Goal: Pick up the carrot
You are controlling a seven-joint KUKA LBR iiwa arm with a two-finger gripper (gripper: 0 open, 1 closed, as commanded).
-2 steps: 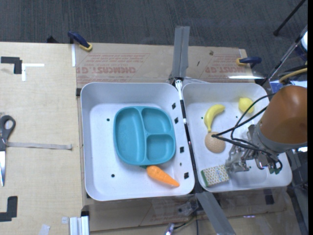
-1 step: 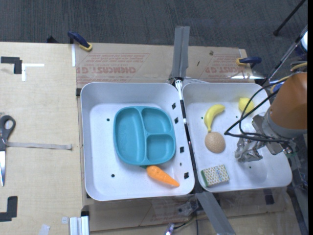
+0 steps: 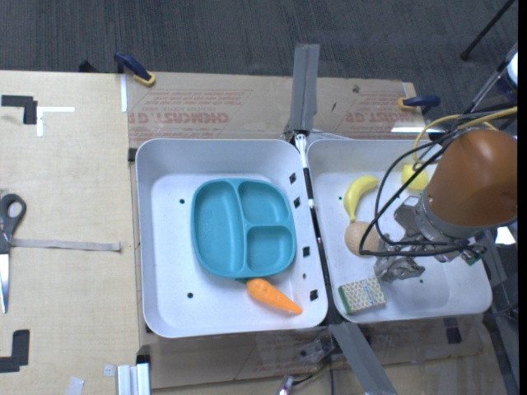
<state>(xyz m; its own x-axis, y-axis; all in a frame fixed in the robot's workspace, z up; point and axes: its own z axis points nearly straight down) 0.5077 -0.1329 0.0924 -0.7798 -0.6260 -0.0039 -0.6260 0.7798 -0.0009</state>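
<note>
So my gripper sits over the right bin; can't tell its grip state. The carrot lies well off left in the other bin, just below the teal tray, running upper-left to lower-right.

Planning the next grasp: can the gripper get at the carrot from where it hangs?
Probably yes. The carrot lies bare on the left bin's floor beside the blue plate, nothing over it; the gripper must cross the wall between bins.
</note>
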